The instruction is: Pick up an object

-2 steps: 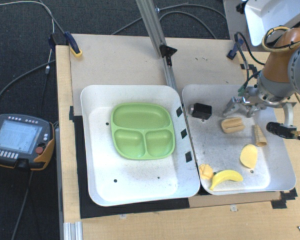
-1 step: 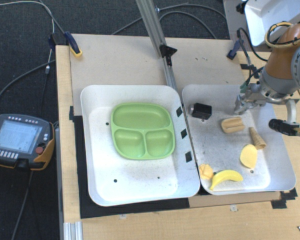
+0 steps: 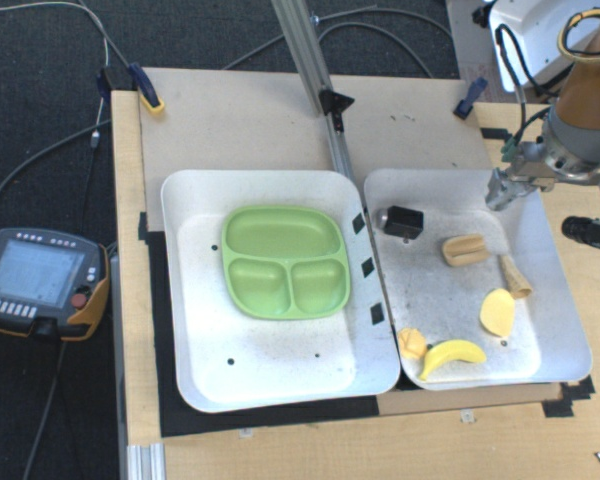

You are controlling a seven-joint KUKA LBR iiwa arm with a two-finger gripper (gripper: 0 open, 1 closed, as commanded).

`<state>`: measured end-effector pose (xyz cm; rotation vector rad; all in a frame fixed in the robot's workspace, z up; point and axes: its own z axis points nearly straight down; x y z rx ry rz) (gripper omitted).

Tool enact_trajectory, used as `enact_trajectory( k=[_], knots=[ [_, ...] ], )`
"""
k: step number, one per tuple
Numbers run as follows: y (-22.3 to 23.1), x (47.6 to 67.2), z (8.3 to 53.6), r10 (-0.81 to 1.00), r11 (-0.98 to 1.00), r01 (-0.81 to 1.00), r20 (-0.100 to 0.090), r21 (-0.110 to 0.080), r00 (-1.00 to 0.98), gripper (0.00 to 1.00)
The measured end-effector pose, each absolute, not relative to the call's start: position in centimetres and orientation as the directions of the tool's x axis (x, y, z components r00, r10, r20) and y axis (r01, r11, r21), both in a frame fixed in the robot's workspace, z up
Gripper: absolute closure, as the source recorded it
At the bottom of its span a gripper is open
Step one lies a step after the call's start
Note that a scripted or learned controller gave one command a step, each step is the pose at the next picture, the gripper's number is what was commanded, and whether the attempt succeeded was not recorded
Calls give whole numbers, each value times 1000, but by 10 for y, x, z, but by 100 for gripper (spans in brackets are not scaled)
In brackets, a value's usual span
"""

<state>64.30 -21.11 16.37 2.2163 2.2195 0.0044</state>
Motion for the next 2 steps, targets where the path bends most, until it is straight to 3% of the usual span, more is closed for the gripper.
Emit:
enact_trajectory(
  k=[2],
  knots=[
    [-197,660,270,1000,3,1000,-2,8,-3,100]
  ],
)
